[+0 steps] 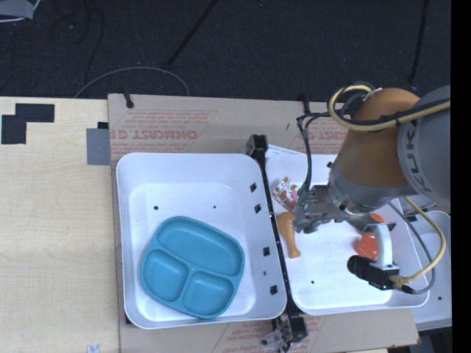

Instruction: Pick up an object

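Inside left bin [140,179], blue three-compartment plate [193,265]

left bin [184,175]: sitting left of right bin [331,289] | divided plate [193,265]: lying in left bin, toward front | long piece [288,243]: lying in right bin by shared wall | small packet [285,191]: lying behind it | end effector [309,216]: hovering just right of both

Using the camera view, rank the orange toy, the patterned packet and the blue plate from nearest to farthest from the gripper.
1. Orange toy, right bin, just below-left of the gripper.
2. Patterned packet, right bin, above-left; almost as near.
3. Blue plate, left bin, clearly farthest.
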You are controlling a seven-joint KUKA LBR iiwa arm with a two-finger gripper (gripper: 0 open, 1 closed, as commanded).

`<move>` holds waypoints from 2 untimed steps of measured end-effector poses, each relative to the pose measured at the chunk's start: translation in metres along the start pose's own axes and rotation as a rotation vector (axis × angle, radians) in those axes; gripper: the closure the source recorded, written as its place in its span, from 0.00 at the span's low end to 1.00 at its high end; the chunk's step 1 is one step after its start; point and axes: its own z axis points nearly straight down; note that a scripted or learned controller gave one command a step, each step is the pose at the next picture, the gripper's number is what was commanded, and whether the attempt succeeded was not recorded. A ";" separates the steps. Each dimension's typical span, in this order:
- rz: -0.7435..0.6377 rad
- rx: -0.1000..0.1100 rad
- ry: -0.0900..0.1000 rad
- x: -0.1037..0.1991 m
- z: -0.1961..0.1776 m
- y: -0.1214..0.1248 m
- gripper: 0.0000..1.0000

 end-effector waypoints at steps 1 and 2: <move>0.000 0.001 -0.001 0.051 0.007 -0.014 1.00; 0.000 0.002 -0.001 0.097 0.006 -0.027 1.00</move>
